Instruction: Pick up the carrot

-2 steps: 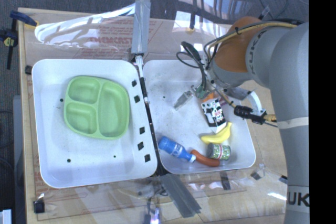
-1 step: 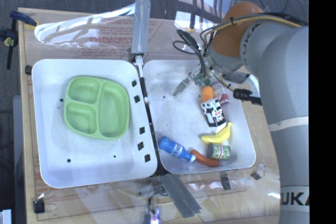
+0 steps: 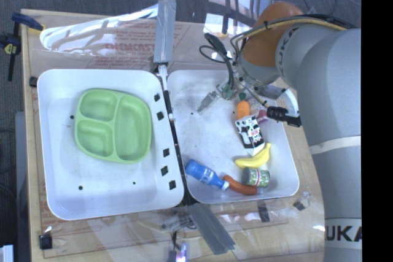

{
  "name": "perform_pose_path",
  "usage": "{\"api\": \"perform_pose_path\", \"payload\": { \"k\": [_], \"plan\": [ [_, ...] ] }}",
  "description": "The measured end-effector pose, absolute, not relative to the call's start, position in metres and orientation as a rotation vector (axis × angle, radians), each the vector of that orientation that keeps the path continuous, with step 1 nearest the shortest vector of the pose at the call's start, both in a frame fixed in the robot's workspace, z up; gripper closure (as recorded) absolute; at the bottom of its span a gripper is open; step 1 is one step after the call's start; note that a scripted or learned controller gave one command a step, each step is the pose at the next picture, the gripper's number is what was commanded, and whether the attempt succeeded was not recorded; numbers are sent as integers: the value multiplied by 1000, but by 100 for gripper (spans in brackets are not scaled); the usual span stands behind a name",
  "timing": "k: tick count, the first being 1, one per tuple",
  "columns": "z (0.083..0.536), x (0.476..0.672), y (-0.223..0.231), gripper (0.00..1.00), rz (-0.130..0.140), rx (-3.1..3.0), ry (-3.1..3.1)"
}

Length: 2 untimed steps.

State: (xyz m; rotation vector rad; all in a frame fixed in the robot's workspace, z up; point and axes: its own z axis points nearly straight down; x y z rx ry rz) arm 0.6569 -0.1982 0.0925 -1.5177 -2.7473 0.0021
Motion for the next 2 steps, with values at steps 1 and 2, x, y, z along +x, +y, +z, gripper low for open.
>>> {"api": "perform_pose_path", "payload": {
  "k": [1,2],
  "plan": [
    [104,658,-198,100,2,-1513,-2752],
    [181,608,-197,100,1,-1613,-2696]
  ]
}}
